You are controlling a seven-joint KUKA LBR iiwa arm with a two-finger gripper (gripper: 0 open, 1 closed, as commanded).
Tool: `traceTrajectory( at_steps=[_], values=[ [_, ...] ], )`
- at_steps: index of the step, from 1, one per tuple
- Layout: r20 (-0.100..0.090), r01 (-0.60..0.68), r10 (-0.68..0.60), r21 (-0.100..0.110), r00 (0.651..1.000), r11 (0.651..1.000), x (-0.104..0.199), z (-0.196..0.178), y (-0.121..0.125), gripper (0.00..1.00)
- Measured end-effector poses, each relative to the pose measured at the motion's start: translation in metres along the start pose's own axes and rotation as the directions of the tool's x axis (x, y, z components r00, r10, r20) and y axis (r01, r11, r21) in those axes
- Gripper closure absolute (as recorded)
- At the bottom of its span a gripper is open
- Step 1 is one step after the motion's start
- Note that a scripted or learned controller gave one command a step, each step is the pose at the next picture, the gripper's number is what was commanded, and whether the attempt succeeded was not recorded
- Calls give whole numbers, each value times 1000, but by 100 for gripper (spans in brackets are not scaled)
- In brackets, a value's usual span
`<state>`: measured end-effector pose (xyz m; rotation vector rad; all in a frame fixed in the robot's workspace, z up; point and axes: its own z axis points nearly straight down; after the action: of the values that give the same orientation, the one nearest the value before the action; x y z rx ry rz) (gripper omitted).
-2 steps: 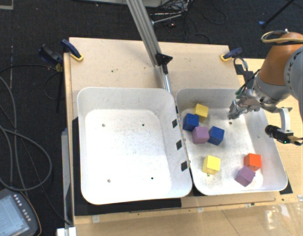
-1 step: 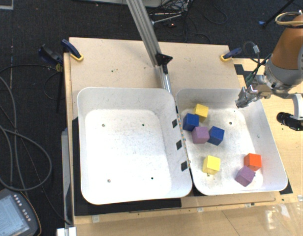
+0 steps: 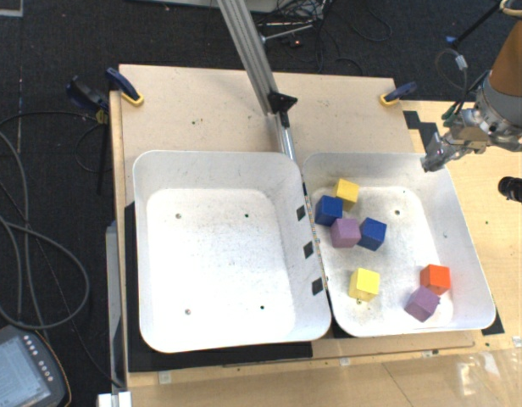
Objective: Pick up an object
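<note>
Gripper (image 3: 434, 160) above rt bin's (image 3: 464, 253) far-right corner, nothing betw fingers; open/closed state indiscernible. Seven blocks in rt bin: 2 yellow, 2 blue, 2 purple, 1 orange (image 3: 435, 277).

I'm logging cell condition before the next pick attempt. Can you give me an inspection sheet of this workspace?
Surface: wooden bench bearing left bin and right bin, side by side.
Job's things: seven blocks in the right bin: two yellow, two blue, two purple, one orange.
Clutter: clamps at the bench's far corners.
Grippers: gripper above the right bin's far right corner, holding nothing visible.
Cables: black cables on the floor.
Surroundings: dark carpet, metal pole.
</note>
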<state>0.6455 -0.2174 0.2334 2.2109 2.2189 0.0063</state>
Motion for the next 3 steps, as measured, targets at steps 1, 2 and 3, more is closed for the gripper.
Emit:
traceTrajectory(
  at_steps=[1, 2, 3],
  values=[
    [-2, 0, 0, 6, 1000, 1000, 0, 3, 1, 100],
    [-5, 4, -4, 9, 1000, 1000, 52, -8, -4, 100],
    [-5, 3, -3, 10, 1000, 1000, 95, -12, -13, 100]
  ],
)
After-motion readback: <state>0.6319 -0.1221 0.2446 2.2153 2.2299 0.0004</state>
